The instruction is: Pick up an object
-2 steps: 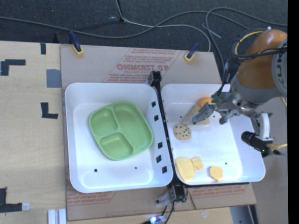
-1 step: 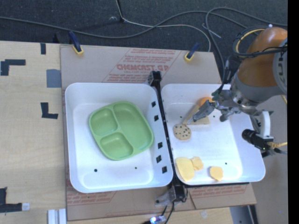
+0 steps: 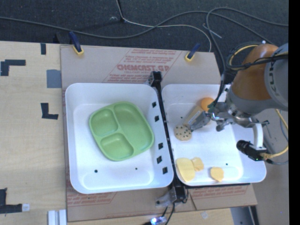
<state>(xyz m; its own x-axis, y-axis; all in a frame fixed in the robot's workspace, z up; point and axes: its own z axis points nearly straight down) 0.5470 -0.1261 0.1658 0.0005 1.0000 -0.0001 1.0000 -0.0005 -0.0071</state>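
— So, starting at the left: why does the left bin (image 3: 75, 139) carry just that green divided tray (image 3: 121, 131)?

— It looks like a drop-off spot. The tray lies flat in the middle of the bin, its three compartments bare, well apart from anything loose. A black divider (image 3: 161, 125) runs between the two bins, keeping the sides separate.

— And the things to pick?

— All in the right bin (image 3: 243, 175). A round speckled cookie (image 3: 183, 133) lies near the divider; along the front wall sit three yellow pieces (image 3: 187, 168) — one larger, two smaller — and an orange ball (image 3: 206, 102) rests toward the back, partly hidden by the arm.

— Which one is the arm after?

— My guess is the cookie. The jaws (image 3: 196, 121) hang low at a slant just beside it, up and to its right, pointing down toward it. The arm reaches in from the right, which would explain that angled approach.

— Do the jaws have anything?

— I see nothing between them, but whether they stand spread or closed I cannot tell — the fingers blur together at this angle.
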